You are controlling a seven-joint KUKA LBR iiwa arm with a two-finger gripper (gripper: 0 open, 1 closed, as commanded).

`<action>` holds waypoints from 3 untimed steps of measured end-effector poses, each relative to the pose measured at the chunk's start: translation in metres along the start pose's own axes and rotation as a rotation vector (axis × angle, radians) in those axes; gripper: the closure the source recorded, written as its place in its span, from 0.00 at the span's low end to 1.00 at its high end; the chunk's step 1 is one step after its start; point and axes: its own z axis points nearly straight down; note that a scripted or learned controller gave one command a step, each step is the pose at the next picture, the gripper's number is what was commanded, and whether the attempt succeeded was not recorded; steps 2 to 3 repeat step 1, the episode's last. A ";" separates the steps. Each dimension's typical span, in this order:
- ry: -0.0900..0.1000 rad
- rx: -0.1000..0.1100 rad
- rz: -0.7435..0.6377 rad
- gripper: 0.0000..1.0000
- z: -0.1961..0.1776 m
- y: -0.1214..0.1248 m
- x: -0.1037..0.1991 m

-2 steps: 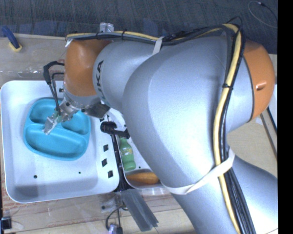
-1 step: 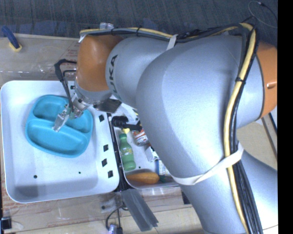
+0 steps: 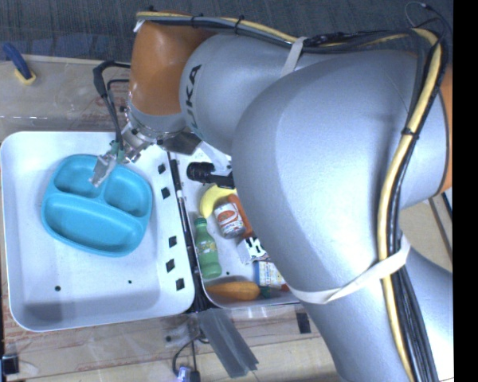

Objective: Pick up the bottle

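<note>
Green bottle [image 3: 206, 248] lies in right bin [image 3: 223, 299]; judged light, rigid, slippery, best gripped mid-body. Tool [image 3: 105, 165] over blue tray [image 3: 95, 205], opening cannot be told.

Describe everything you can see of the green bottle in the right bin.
The green bottle looks like translucent plastic with a paler cap end. It lies on its side along the right bin's left wall, cap pointing away from the camera. An orange-labelled container lies close beside it; a brown rounded item sits at its base.
</note>
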 end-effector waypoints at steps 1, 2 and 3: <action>-0.021 -0.023 -0.063 0.00 0.032 0.000 0.018; -0.021 -0.023 -0.063 0.00 0.032 0.000 0.018; -0.021 -0.023 -0.063 0.00 0.032 0.000 0.018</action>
